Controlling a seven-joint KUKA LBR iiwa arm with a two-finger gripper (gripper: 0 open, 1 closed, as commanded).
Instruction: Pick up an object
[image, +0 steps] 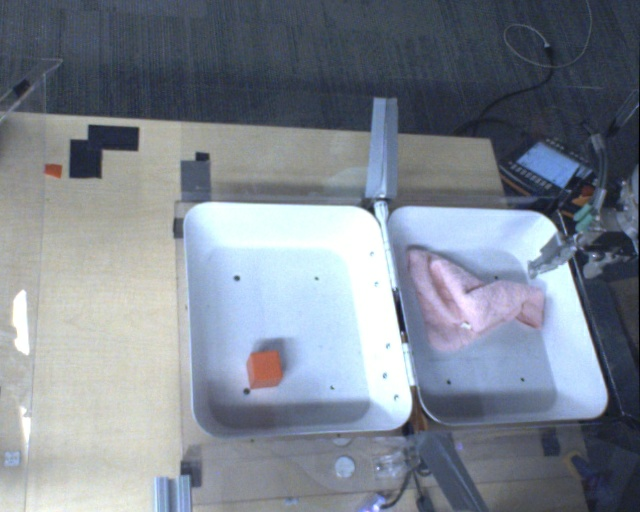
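Looking down on the desk from above, I see two shallow white bins side by side. Left bin holds one small orange block, sitting flat on the floor toward the near-left part, well apart from every wall. Right bin holds a pink cloth — crumpled, lying across the middle, one fold running up toward the far-left corner and a narrower tail reaching toward the right wall.

Gripper sits at the right edge of the right bin, a slim metal tip slanting down over the right wall, near the cloth's right-hand tail but apart from it as far as I can judge. I cannot tell how it is set; the tip is too small and partly blurred. Nothing shows in its grasp. The arm's wrist hardware crowds the right side of the view above the bin's far-right corner.

A grey metal bar runs from the seam between the bins toward the far edge of the desk. Black patches and a small orange marker lie on the desk's far-left area — well away from both bins. A handheld screen with cables rests on the dark floor beyond the right bin.
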